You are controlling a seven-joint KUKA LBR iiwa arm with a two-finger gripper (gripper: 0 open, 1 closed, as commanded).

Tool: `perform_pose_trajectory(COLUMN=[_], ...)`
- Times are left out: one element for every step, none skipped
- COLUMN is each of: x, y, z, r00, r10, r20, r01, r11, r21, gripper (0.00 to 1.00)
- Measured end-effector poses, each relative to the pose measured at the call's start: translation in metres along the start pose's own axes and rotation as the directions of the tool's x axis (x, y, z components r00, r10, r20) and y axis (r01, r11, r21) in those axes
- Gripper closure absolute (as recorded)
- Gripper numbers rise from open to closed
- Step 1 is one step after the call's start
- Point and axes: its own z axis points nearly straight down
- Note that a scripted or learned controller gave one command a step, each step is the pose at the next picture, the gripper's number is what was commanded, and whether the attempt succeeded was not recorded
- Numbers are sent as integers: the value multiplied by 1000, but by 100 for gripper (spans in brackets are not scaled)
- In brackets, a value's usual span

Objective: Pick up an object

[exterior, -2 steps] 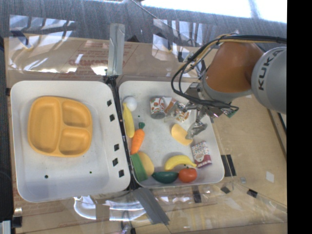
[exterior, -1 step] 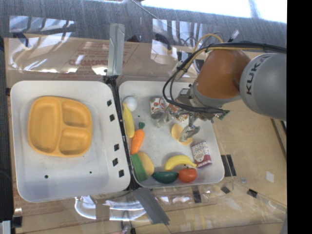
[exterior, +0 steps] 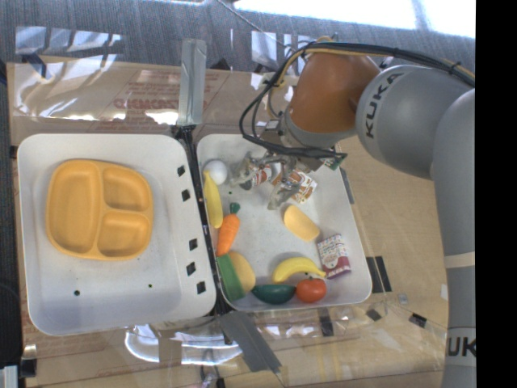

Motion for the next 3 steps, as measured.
perform_pose_trajectory(x=[-20, 11, 81], y=[20, -6, 19], z=[0, -35, -30], r00=[992, 908, 845], r10=[124, -420, -535], r20=[-22, 0, 0], r01=[-124, 420, 535], r11=[992, 908, 845], r21=[1, -3, -9], gripper=[0, 0, 0])
